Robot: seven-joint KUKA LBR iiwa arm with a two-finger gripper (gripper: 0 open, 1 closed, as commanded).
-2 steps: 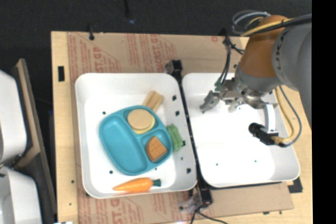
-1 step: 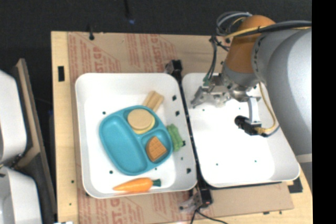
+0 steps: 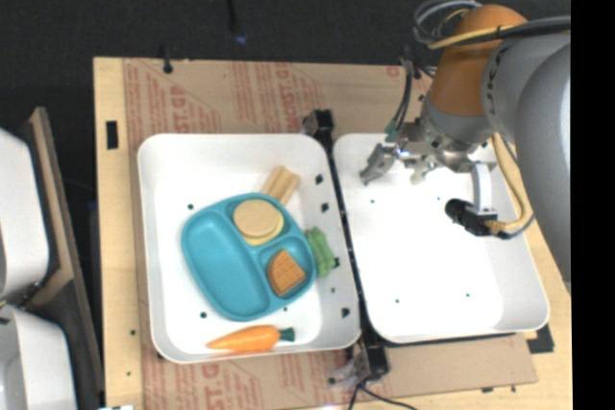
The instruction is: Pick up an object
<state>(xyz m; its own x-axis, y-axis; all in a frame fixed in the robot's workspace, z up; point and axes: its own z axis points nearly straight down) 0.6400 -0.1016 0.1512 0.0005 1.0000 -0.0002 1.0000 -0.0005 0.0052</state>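
gripper: (image 3: 396,162) over the back-left corner of the right bin (image 3: 452,302), fingers spread apart, nothing between them
arm: (image 3: 471,62) grey with orange band, comes in from the right, wrist angled down toward the bin divider
candidate objects: all in the left bin (image 3: 159,206), well apart from the gripper
tray: (image 3: 221,274) teal divided plate, hard glossy plastic, rounded corners, shallow walls; looks stiff and light but wide and flat, so likely a poor pinch except at the rim
round biscuit: (image 3: 258,219) tan disc sitting in a tray compartment, toy-like, probably rigid and light; low profile, hard to get fingers under
waffle piece: (image 3: 286,272) orange-brown, gridded surface, in the tray's near-right compartment; probably light, textured so less slippery
carrot: (image 3: 253,337) orange tapered body with green stem end, lies flat on the bin floor near the front wall, beside the tray; smooth, may roll; best taken across the thick middle, fingers crosswise to its length
wooden block: (image 3: 282,182) pale, elongated, just behind the tray, touching or nearly touching its edge; stiff, matte, easy grip across the narrow sides
green piece: (image 3: 321,252) small, at the tray's right rim; material unclear, maybe soft
best pick, my guess: carrot or wooden block, both free-standing
bins: white, shallow, smooth plastic
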